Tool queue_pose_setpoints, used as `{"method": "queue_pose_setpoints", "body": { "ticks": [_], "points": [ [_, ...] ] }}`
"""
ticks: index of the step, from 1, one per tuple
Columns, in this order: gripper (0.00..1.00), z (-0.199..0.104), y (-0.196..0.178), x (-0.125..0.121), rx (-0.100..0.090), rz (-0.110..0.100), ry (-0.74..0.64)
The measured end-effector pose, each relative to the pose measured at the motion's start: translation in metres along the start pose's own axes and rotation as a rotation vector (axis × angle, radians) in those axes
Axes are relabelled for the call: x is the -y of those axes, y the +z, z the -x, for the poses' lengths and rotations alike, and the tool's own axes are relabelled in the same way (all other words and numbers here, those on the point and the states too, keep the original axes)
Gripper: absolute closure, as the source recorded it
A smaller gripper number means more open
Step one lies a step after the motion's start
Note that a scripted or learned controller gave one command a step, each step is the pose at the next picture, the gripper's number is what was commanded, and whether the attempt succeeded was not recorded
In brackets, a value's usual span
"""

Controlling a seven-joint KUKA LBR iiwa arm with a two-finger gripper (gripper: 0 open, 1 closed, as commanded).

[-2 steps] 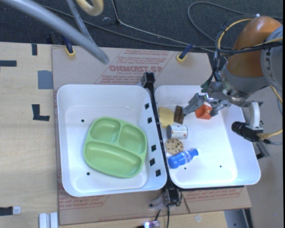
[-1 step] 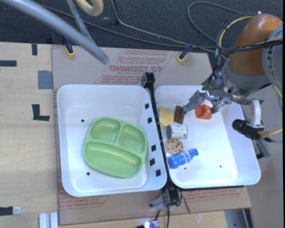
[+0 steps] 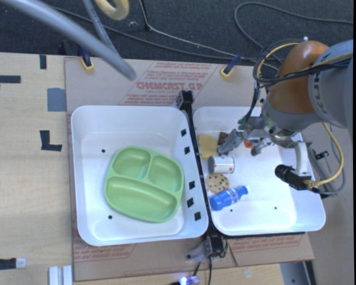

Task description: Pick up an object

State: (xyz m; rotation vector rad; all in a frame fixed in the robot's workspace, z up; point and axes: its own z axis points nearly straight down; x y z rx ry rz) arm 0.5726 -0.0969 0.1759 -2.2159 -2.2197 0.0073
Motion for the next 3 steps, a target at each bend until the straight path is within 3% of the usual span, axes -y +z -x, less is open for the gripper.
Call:
{"method": "queue_pose_setpoints", "body": {
  "ticks": [1,2,3],
  "points": [
    [0.00,-0.003,0.045,-0.003,0.000,0.001,0.000],
    [0.00,-0.004,0.087,-0.008,-0.002,0.018,0.002],
    [1.00,-0.008,0.073,-0.010,-0.005,0.024,-0.004]
  ]
}}
